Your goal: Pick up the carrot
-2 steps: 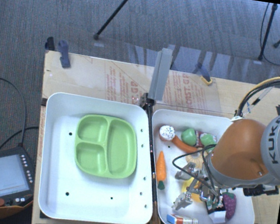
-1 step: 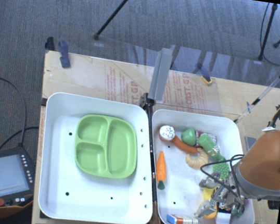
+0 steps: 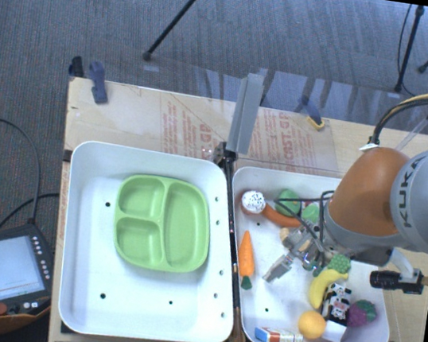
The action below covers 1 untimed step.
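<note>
**Carrot free, clutter close by**

Closest to the camera, at the right bin's (image 3: 249, 333) front wall, lies a small box (image 3: 278, 337), with an orange (image 3: 311, 325) just beside it. Both sit below the hand (image 3: 283, 266), on the near side of it.

From the single overhead view, the hand hangs over the middle of that bin, its fingers (image 3: 274, 272) pointing down and to the left; whether they are spread or pressed together I cannot tell, and nothing shows between them. The carrot (image 3: 247, 254) lies just left of the hand, lengthwise along the bin's left wall, green end toward the front, apart from the fingertips.

Risks, as I judge them: the carrot hugs the wall, so a finger could strike the rim or push the carrot along instead of straddling it. A second carrot-like piece (image 3: 281, 215) lies behind the hand beside a white ball (image 3: 253, 201), and a drift that way could catch the wrong thing. The banana (image 3: 322, 286) to the hand's right could be knocked by the wrist.
</note>
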Each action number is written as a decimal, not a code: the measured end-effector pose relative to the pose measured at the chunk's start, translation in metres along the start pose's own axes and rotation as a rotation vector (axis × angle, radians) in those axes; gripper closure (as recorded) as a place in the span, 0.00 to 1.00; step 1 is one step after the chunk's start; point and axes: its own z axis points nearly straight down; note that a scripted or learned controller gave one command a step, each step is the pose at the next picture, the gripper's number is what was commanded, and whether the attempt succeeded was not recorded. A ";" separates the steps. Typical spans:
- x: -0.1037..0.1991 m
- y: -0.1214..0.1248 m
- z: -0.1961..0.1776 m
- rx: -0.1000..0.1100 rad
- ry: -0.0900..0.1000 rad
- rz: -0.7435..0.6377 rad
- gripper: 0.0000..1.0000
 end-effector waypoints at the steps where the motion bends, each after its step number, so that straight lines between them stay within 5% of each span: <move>1: -0.052 0.018 -0.055 -0.001 -0.006 -0.168 0.00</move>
